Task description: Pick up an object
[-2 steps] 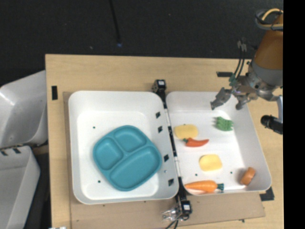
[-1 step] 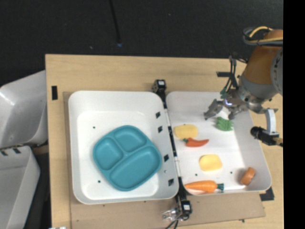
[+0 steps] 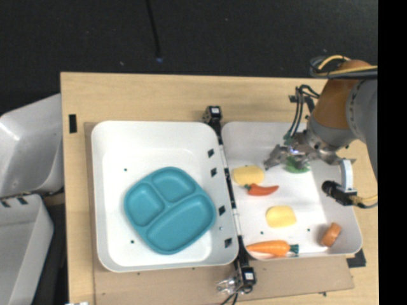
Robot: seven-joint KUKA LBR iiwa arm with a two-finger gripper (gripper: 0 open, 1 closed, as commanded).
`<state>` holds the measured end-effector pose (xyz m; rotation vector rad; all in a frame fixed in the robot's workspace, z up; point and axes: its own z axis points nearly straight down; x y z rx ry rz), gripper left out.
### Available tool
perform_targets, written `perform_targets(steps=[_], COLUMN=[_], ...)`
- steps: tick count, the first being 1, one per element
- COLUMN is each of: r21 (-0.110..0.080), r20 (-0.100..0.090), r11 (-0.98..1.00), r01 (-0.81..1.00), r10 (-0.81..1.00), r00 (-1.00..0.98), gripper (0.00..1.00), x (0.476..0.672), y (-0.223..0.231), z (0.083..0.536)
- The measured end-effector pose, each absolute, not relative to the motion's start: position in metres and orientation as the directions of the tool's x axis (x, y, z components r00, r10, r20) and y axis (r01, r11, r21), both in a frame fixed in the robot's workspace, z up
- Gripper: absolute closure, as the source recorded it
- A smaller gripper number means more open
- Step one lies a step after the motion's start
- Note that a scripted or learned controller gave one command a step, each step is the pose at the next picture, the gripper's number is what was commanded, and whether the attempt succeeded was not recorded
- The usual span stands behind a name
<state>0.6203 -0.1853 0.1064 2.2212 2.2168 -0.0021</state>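
Two fingers on the gripper hang over the upper part of the right bin, but they are too small and blurred to tell whether they are spread or closed. A green object lies right under them; whether it is gripped cannot be told. The grey arm with its orange band comes in from the right, over the bin's far right corner.

Just left of the fingers, near the wall between the bins, a pale yellow piece sits touching a red chilli below it. Bare white floor lies between these and the bin's right wall. Lower down a rounder yellow piece lies by itself in the middle of the bin. An orange carrot with a green stub rests along the near edge, and a small orange piece sits close to the near right corner.

The left bin holds a blue divided plate, tilted, with open white floor all round it, widest toward the far edge. Both bins sit on the wooden desk, whose bare margin shows along the far side
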Motion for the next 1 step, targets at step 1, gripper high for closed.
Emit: perform_targets(steps=[1], r21=[0.009], r20=[-0.005], r11=[-0.003], r01=[1.0], r10=[1.0], r00=[0.003], gripper=[0.0], x=[0.6235], y=[-0.1872], z=[0.1066])
